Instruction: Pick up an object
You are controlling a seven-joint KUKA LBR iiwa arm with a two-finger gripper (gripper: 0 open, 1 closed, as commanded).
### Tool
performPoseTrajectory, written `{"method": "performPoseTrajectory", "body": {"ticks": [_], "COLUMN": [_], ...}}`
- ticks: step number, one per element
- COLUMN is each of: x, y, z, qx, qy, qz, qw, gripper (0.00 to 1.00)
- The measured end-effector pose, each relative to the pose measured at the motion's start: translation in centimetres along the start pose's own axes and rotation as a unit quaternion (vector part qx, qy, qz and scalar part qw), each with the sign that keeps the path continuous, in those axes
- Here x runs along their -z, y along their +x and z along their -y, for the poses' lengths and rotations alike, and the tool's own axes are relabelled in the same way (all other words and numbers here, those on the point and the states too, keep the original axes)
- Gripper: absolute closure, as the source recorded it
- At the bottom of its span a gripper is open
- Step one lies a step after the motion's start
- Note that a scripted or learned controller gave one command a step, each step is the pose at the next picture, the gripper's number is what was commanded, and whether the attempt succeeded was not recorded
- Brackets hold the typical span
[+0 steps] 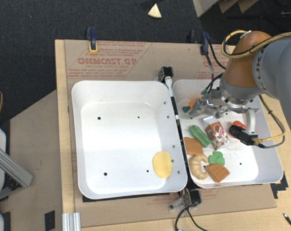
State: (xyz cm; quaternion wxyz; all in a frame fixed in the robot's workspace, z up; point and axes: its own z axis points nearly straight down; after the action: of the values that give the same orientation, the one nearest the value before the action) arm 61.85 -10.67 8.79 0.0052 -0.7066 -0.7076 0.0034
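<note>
My gripper [206, 109] is low over the back part of the right bin [265, 170], under the orange-banded wrist. Just left of it lie a small teal piece [185, 109] and a small orange piece [193, 102]. In front of it sit a green pickle [199, 135], a brown and white snack packet [216, 133] and a red piece [237, 125]. Further forward are a tan slice [193, 146], a green broccoli-like piece [216, 158], a pale croissant [198, 167] and a brown cracker [218, 173]. Nothing is seen held by the gripper.
The left bin [87, 105] holds a yellow oval piece [162, 164] near its front right corner. A raised rim [175, 119] divides the two bins. The arm covers the back right of the right bin. Blue clamps [92, 34] stand at the board's far edge.
</note>
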Motion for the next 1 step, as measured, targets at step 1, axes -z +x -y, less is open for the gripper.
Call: {"method": "performPoseTrajectory", "body": {"ticks": [1], "x": [-0.30], "y": [-1.22], "z": [-4.31], "qx": [0.002], "qy": [0.003], "qz": [-0.001], "qw": [1.0000], "gripper": [0.00]}}
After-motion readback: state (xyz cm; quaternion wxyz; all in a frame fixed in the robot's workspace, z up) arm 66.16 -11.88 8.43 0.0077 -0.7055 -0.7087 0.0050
